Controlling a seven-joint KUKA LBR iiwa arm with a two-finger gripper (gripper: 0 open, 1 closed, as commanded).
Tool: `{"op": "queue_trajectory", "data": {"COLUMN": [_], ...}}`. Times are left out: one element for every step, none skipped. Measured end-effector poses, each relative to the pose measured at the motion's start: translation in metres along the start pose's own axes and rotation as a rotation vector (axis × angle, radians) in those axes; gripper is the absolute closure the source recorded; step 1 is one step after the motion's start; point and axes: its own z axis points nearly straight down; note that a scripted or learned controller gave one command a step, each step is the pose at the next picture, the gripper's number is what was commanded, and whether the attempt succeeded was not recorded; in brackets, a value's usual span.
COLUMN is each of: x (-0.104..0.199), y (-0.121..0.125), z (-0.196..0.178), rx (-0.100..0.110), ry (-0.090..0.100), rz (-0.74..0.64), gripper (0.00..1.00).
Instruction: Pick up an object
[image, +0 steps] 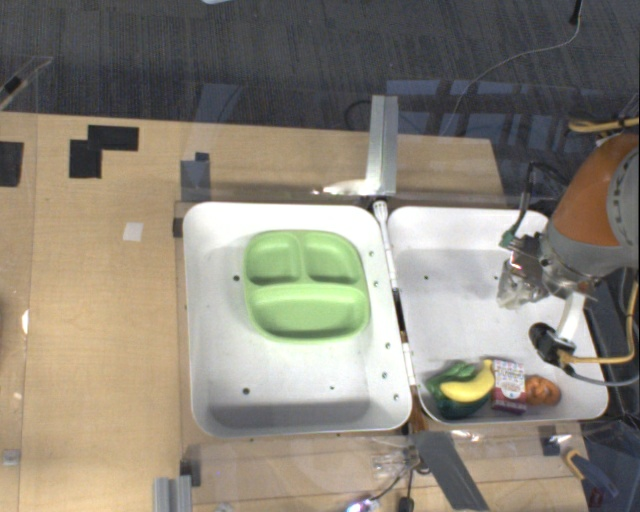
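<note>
Two shallow white bins sat side by side on the wooden bench. The left bin (215, 390) held a green divided plate (304, 283), lying flat toward the far half of that bin, its three compartments facing up.

The right bin (450, 290) held a small heap of objects pressed into its near corner: a yellow banana (470, 388) curving over something green (452, 373), a small packet with a red and white label (508, 381) just beside the banana, and an orange-brown rounded item (543, 390) touching the packet on its right.

The grey arm with its orange band (592, 200) reached in from the right, and the gripper (521, 288) hung over the right side of the right bin, above bare white floor. Whether its fingers stood apart or together could not be told from this slant, and nothing could be seen between them. The heap lay nearer to the camera than the gripper, apart from it, with a strip of bare bin floor between. The banana sat slightly left of the gripper's line, the packet almost directly nearer than it.
</note>
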Motion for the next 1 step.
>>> {"op": "queue_trajectory", "data": {"x": [-0.0154], "y": [-0.0255], "z": [0.0319], "rx": [-0.011], "ry": [0.003], "rz": [-0.053], "gripper": [1.0]}}
